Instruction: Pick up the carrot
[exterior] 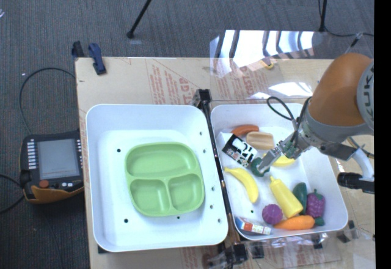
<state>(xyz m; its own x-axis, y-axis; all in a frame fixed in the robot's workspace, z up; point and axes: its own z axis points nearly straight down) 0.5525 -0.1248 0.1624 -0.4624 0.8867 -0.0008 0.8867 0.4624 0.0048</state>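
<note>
1. Fingers [264, 165] of the gripper [263, 168] point down and to the left inside the right bin [327, 167]; they look close together, but I cannot tell if they are open or closed, and I see nothing clearly between them.
2. One carrot [297, 222] lies near the front edge of the right bin, orange, on its side, well apart from the gripper. It touches the purple round thing [272, 214] on its left and sits just below the grapes [315, 205].
3. Bananas are two: one banana [243, 182] lies just left of the gripper, and a second yellow piece [284, 161] shows partly behind the wrist.
4. One yellow bottle [285, 195] lies between the banana and the grapes, tilted.
5. One dark green vegetable [300, 194] is beside the bottle, on its right.
6. One black and white box [239, 150] is just up and left of the gripper; one bread roll [261, 139] and one orange sausage-like piece [245, 129] are behind it.
7. One small tube [254, 226] lies at the front left corner of this bin.
8. Left bin [104, 139] holds one green tray [164, 177] with three compartments.
9. One grey arm [342, 99] with the orange band enters from the right.
</note>
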